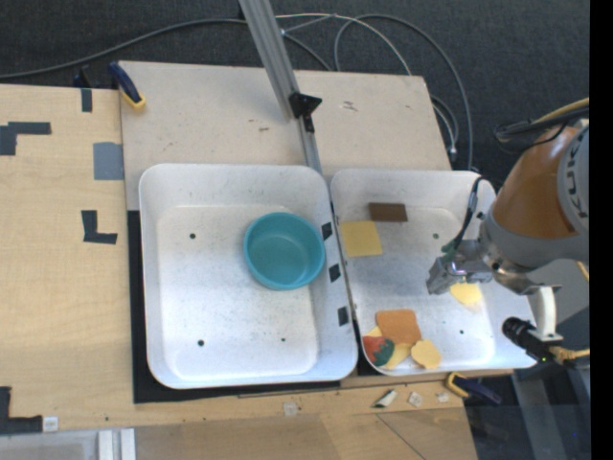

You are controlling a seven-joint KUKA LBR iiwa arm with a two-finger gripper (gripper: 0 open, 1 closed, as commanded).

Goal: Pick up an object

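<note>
- Gripper (448,278) sits low in the right bin (407,182), just beside a small yellow piece (467,294).
- Jaw state: cannot tell.
- The piece looks light, flat, possibly soft; take its edges.

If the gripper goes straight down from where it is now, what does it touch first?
Most likely the yellow piece lying just under the gripper in the right bin. Depth is unclear from this slanted view, so it may land on bare bin floor beside it.

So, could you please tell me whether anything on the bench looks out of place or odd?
A few small scraps lie on the bench just outside the right bin, near its front edge.
</note>
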